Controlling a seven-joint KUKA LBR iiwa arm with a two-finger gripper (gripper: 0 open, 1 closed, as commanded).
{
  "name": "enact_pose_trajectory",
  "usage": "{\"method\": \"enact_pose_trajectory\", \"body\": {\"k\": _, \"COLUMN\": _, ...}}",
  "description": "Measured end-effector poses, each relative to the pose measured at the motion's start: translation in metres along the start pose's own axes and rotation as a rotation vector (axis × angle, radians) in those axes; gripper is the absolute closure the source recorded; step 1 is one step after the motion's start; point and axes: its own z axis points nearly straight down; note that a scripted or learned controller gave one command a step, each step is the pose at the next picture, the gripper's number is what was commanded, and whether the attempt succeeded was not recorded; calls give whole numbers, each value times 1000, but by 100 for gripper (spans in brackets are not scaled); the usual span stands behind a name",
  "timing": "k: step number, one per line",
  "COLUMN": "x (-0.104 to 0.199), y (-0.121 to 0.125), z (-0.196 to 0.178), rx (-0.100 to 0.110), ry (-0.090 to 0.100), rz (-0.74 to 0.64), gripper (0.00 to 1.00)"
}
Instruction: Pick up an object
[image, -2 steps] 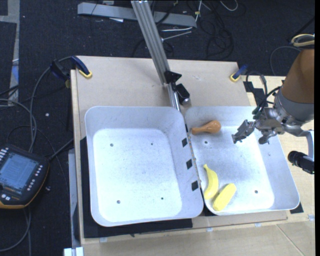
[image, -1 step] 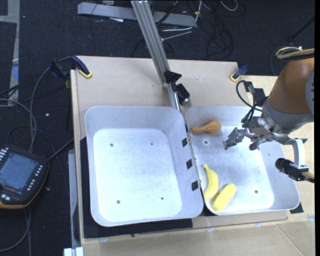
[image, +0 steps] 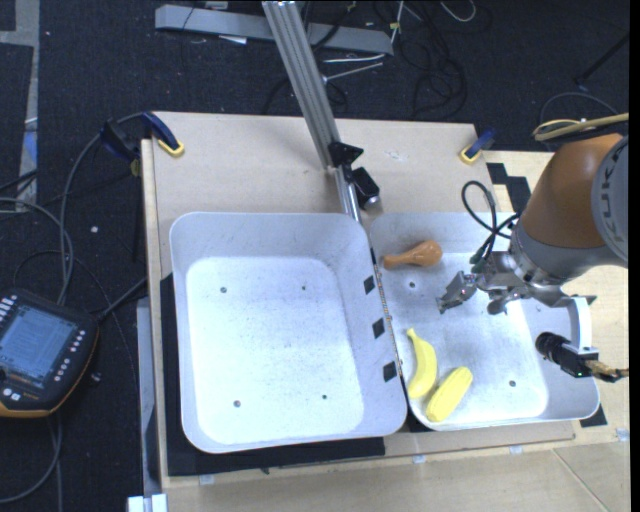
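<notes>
Two shallow white bins sit side by side on the table, which is a pale wooden top with clamps at its far corners. The left bin takes up the table's left and middle. The right bin lies against it, toward the table's right edge, and carries three objects.

A banana lies near the front left of the right bin, close to the wall shared with the left bin. Just beside it, toward the front edge, lies a lemon-yellow oblong fruit; the two appear to touch at the banana's lower end. A brown, pear-shaped piece with a narrow neck lies on its side at the far left of the same bin, well apart from the yellow pair.

The arm reaches in over the table's right edge, with its orange band above the wrist. The gripper hangs over the middle of the right bin, between the brown piece and the banana, touching neither. Its fingers look spread apart, with nothing between them, though they are small and dark against the bin.
</notes>
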Motion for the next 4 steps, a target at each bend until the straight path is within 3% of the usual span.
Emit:
{"method": "enact_pose_trajectory", "body": {"k": 1, "x": 0, "y": 1, "z": -12, "rx": -4, "ry": -1, "rz": 0, "gripper": 100}}
{"method": "enact_pose_trajectory", "body": {"k": 3, "x": 7, "y": 0, "z": -86, "rx": -6, "ry": -1, "rz": -1, "gripper": 100}}
{"method": "enact_pose_trajectory", "body": {"k": 4, "x": 51, "y": 10, "z": -78, "rx": -3, "ry": 0, "rz": -4, "gripper": 100}}
